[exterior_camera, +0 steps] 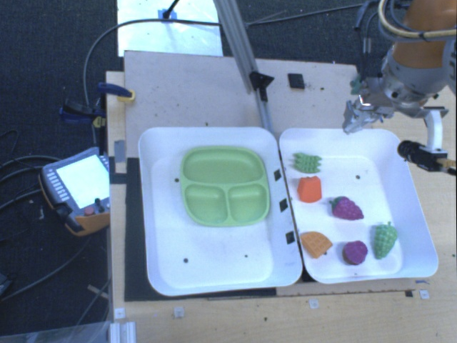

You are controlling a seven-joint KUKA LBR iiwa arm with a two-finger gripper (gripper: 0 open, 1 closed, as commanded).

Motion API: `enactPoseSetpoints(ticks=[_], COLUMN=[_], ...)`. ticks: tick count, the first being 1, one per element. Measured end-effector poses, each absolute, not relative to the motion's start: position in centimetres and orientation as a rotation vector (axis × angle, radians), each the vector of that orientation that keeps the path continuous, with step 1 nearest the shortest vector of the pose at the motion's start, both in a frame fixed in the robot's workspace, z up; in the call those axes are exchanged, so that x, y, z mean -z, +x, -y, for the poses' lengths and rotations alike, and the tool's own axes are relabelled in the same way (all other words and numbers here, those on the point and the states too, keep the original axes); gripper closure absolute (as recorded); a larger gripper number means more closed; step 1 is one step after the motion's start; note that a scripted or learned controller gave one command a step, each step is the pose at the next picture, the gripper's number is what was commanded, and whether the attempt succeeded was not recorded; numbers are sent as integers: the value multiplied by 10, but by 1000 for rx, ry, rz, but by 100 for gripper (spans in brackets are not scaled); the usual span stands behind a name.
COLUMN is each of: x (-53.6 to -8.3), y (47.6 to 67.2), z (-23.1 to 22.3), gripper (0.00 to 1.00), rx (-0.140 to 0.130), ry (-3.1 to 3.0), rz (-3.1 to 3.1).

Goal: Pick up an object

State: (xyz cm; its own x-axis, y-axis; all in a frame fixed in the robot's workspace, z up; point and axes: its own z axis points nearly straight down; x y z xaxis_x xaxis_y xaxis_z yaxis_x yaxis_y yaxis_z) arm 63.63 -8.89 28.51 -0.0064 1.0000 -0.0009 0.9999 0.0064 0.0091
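Gripper (pixel 355 122) sits at upper right of the frame, over the far rim of the right bin (pixel 410 184), nothing between its fingers that I can see. Can't tell from this angle whether it's apart or together: the tip is small and blurred. Arm comes in from the top right corner, orange band above the grey wrist.

Right bin contents, all lying loose and apart from each other:
- green leafy piece (pixel 307 163), upper left of the bin, nearest the gripper but well below it
- orange-red block (pixel 309 189), just below the green leafy piece
- purple grape bunch (pixel 346 208), centre of the bin
- orange wedge (pixel 315 244), lower left, near the divide between bins
- dark purple round piece (pixel 355 251), lower centre
- green grape bunch (pixel 385 239), lower right, just beside the dark purple piece

Left bin (pixel 161 249) holds a green divided plate (pixel 225 186), three compartments, sitting in the upper half of the bin.

Counter (pixel 186 84) behind the bins carries a small black block (pixel 296 81) and a grey slanted pole (pixel 239 38) with a black clamp at its foot. Teach pendant (pixel 77 190) lies off the counter at far left of the frame, cables around it.
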Motion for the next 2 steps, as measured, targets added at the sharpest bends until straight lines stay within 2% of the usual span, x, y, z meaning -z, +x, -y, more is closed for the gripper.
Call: enactPoseSetpoints(ticks=[1,2], x=[-283,-279], y=[637,621], z=[35,-19], gripper=[100,100], rx=[-4,-3], ry=[2210,2210], rz=[-2233,-2234])
